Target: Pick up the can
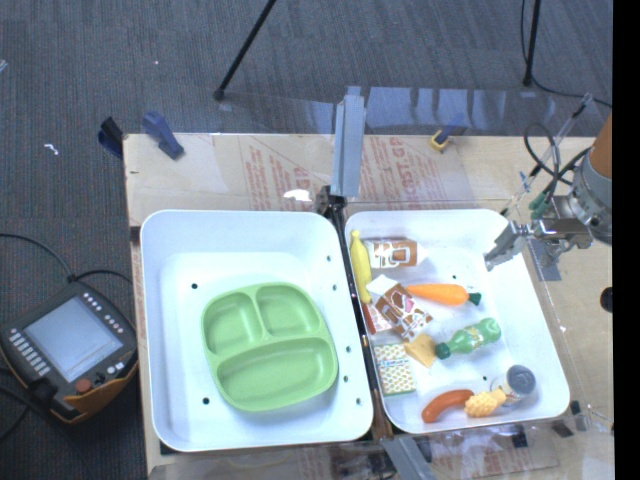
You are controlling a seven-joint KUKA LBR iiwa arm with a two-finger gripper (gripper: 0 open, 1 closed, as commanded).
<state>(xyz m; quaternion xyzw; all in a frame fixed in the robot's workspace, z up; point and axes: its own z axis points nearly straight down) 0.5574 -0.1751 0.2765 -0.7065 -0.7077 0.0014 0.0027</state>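
The wooden counter (pixel 230 173) carries two shallow white plastic bins side by side. The left bin (pixel 170 243) holds a green three-compartment plate (pixel 270 346). The right bin (pixel 530 313) holds a jumble of toy food: a yellow banana (pixel 359 259) along its left wall, an orange carrot (pixel 440 294), a green bottle (pixel 470 337), a red sausage (pixel 446 404). The small grey metal can (pixel 520 379) lies near the bin's front right corner, just beside a yellow corn piece (pixel 487 402). The claw (pixel 502 250) hangs over the right bin's far right edge, well apart from the can, holding nothing; how wide it stands I cannot tell.
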